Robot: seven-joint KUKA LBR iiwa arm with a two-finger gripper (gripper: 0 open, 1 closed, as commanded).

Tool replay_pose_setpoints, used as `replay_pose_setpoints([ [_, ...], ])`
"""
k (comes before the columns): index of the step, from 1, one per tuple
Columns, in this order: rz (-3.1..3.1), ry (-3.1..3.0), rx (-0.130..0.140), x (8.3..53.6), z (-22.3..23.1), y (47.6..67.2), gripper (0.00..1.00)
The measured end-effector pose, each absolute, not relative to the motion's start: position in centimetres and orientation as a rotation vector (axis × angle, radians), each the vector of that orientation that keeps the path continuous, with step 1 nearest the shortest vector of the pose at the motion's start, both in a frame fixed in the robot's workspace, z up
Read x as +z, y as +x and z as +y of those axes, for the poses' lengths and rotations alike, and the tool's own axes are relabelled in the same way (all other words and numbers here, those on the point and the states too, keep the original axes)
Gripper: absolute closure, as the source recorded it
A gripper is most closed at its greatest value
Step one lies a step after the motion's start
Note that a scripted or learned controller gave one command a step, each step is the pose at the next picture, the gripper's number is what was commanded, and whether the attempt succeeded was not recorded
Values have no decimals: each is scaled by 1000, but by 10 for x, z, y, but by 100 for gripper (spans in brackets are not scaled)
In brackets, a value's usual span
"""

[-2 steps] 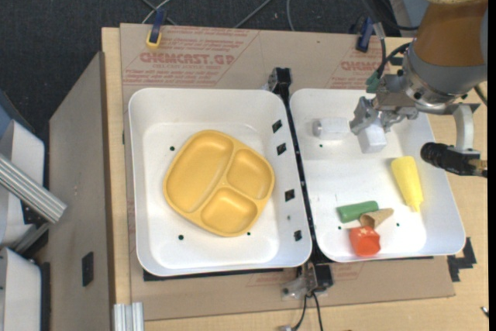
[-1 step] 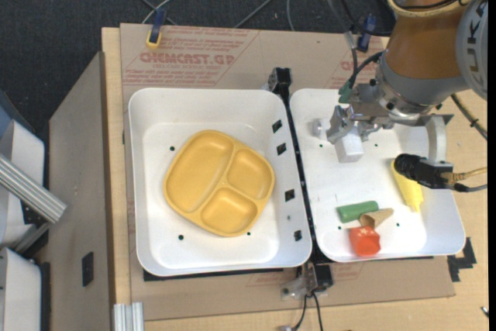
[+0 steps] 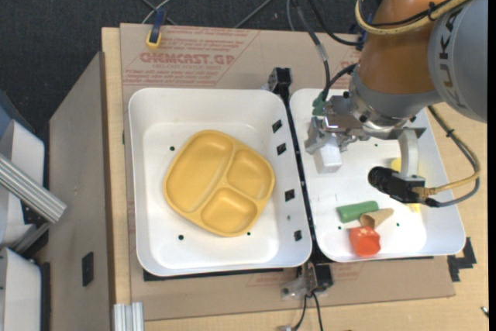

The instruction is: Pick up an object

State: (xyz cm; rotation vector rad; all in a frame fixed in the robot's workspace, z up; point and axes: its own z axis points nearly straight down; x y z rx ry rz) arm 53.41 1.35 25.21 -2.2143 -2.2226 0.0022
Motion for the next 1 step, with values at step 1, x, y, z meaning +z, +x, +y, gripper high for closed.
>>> replay_pose_setpoints([
  [1,-2224,-2210,3,248,62,511,100],
])
